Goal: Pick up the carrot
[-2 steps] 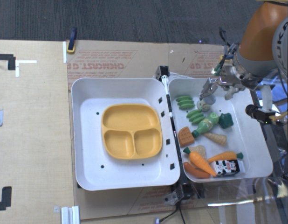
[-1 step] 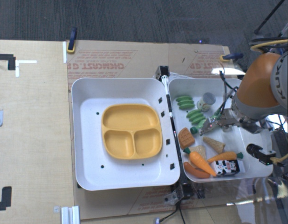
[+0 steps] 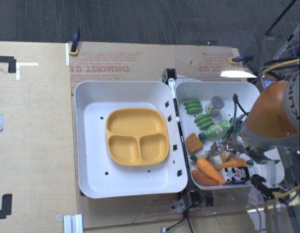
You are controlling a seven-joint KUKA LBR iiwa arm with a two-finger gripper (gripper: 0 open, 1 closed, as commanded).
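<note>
Camera view: arm [image 3: 274, 115] reaches into right bin [image 3: 247, 87] from right. Gripper [image 3: 222, 149] low over clutter, just above and right of carrot [image 3: 209, 171]. Claw state: cannot tell, tips lost among items. Carrot lies near bin's front edge, slanted, probably touching second orange piece [image 3: 232, 164]. Left bin [image 3: 87, 144] holds yellow divided plate [image 3: 137, 135].

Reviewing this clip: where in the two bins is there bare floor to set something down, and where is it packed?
Free: the left white bin, its bare floor ringing the yellow three-compartment plate, widest at the near edge. Also the right white bin's far strip beyond the green pea pods. Crowded: the right bin's near half, where the orange carrot, other toy food and the gripper cluster.
</note>
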